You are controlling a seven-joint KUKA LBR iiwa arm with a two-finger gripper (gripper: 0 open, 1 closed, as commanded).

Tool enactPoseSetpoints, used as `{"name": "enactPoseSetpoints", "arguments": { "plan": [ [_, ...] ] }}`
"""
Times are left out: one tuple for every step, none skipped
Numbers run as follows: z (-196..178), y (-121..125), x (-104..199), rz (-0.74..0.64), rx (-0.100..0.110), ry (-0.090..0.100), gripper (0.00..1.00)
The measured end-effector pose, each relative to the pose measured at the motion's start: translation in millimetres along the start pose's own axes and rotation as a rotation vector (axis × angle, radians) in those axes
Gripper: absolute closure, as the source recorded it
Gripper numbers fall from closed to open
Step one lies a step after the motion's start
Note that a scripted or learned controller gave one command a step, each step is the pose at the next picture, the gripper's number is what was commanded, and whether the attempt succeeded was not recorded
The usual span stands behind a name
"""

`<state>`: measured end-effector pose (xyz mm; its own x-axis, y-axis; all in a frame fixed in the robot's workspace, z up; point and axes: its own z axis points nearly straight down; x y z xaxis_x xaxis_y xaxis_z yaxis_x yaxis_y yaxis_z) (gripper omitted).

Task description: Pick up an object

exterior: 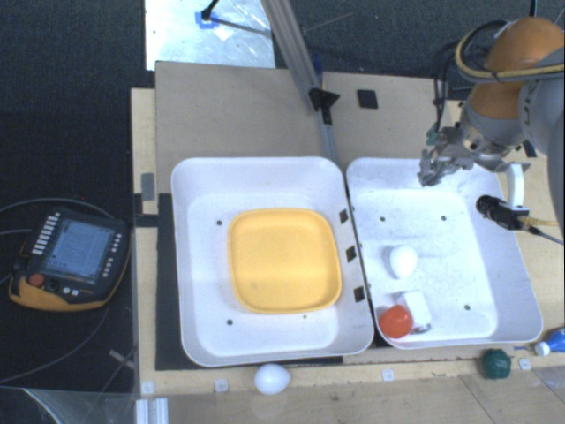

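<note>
Overhead, your end effector (pixel 432 171) hung at the right bin's (pixel 508 276) far edge; finger state could not be told. White egg (pixel 403 261) lay below it, well apart. Red ball (pixel 395 321) and white block (pixel 417 309) sat farther down; yellow plate (pixel 284 260) down-left.

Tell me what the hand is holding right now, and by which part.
Nothing visible in it. The hand hangs over the far edge of the right bin, well apart from the white egg, the red ball and the white block.
</note>
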<state>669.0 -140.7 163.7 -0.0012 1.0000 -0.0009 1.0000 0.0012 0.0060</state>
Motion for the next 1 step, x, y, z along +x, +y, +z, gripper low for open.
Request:
{"name": "enactPoseSetpoints", "arguments": {
  "plan": [
    [-61.7,-1.0,4.4,0.000,0.001,0.000,1.00]
  ]
}}
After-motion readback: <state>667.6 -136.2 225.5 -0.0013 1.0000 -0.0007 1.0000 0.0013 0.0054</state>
